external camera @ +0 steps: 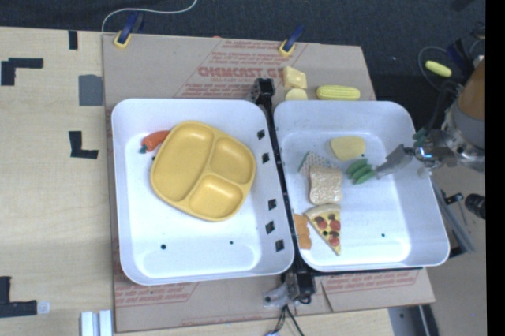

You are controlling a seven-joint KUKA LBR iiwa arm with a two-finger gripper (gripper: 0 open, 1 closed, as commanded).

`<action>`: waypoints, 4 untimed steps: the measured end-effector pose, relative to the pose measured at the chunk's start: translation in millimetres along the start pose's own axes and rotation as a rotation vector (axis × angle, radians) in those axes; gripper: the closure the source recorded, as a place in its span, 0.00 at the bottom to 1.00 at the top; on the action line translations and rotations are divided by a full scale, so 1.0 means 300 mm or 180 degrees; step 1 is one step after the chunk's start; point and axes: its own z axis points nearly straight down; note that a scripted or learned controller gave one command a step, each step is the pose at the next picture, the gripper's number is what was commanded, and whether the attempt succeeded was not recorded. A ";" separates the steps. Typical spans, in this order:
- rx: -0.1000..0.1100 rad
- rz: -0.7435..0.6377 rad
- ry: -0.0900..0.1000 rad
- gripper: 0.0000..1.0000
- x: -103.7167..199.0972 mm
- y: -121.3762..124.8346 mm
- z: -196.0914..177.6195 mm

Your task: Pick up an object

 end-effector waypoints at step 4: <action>-0.0027 -0.0031 0.0011 1.00 0.577 0.343 0.026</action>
